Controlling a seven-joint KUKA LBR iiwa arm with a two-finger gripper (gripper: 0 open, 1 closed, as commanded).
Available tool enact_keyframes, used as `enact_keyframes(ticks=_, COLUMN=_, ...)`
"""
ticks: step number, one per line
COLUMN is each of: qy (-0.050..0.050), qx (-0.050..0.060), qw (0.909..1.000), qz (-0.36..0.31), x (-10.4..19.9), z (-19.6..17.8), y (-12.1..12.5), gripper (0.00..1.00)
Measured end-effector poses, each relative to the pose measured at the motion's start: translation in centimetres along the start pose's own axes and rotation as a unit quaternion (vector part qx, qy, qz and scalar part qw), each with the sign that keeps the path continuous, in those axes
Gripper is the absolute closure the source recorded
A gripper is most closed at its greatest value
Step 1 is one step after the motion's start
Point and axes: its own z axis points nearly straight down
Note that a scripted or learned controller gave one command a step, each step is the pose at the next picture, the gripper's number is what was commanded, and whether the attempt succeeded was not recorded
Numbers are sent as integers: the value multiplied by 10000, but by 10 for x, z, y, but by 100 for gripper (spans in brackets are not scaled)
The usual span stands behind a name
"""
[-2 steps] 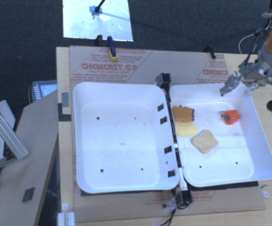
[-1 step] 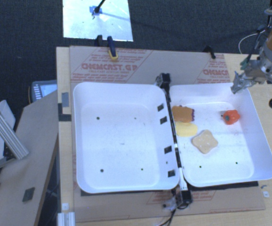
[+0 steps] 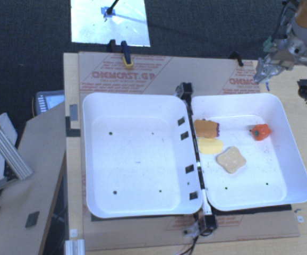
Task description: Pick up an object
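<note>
Left bin (image 3: 90, 158) on the tabletop (image 3: 143, 68). In right bin (image 3: 294, 169): orange-brown piece (image 3: 206, 128) by the divider, yellow slice (image 3: 211, 146) touching below it, tan toast-shaped piece (image 3: 231, 160), red tomato-like piece (image 3: 259, 132) farther right. Arm at upper right, end effector (image 3: 263, 72) raised beyond the bin's far corner, well apart from all pieces, nothing seen in its grip.

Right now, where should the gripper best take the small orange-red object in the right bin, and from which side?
Probably from straight above, closing across the rounded body of the orange-red object. It lies apart from the other pieces, with bare floor of the right bin around it, so the fingers have room on both sides.
</note>
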Motion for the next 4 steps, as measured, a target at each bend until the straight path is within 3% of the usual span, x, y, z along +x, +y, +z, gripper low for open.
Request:
enact_keyframes(ticks=1, qy=2, qx=69, qw=10000, qz=61, x=-25, z=23, y=-74, gripper=100)
enact_keyframes(ticks=2, qy=19, qx=3, qw=10000, qz=-29, x=81, z=-42, y=-55, gripper=100)
enact_keyframes(ticks=3, qy=18, qx=33, qw=10000, qz=-21, x=175, z=-17, y=-13, gripper=100)
enact_keyframes(ticks=4, qy=27, qx=45, qw=10000, qz=-19, x=255, z=-50, y=-112, gripper=100)
